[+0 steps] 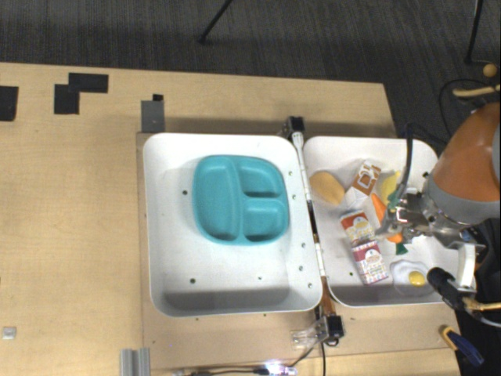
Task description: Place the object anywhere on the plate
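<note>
A teal divided plate (239, 199) lies in the left white bin (176, 288). The right bin (344, 294) holds several toy foods: a tan bread roll (327, 186), a brown and white carton (365, 177), a yellow piece (388, 185), an orange carrot (378, 207), a red and white packet (357, 225), a red can (370, 262) and a fried egg (412, 276). My gripper (398, 222) hangs low over the right bin's middle, just right of the carrot and the packet. A small orange and green piece (396, 240) shows right below it. Nothing rests on the plate.
A black clamp (295, 124) and the rail (310, 210) between the two bins stand between the gripper and the plate. Cables (407, 167) run along the arm on the right. The tan bench (70, 233) stretches to the left of the bins.
</note>
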`<action>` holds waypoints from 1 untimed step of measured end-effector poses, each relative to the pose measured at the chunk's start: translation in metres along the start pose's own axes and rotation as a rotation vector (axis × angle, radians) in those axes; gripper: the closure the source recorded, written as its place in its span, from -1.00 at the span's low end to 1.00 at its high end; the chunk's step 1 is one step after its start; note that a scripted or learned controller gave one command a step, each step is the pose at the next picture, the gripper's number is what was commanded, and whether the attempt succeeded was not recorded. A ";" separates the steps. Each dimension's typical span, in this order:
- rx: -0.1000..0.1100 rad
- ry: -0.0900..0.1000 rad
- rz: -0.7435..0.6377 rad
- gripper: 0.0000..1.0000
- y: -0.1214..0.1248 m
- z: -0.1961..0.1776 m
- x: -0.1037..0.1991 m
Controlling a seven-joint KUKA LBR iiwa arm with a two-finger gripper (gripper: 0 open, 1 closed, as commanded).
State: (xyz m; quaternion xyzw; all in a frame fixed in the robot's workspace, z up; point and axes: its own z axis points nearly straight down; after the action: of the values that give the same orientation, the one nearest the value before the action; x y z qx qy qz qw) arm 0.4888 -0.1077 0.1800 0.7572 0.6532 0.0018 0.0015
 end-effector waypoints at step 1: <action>-0.002 0.002 0.122 1.00 -0.008 -0.072 0.059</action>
State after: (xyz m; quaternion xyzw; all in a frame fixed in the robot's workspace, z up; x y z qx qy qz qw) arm 0.4893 -0.0483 0.2519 0.7957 0.6057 0.0031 0.0014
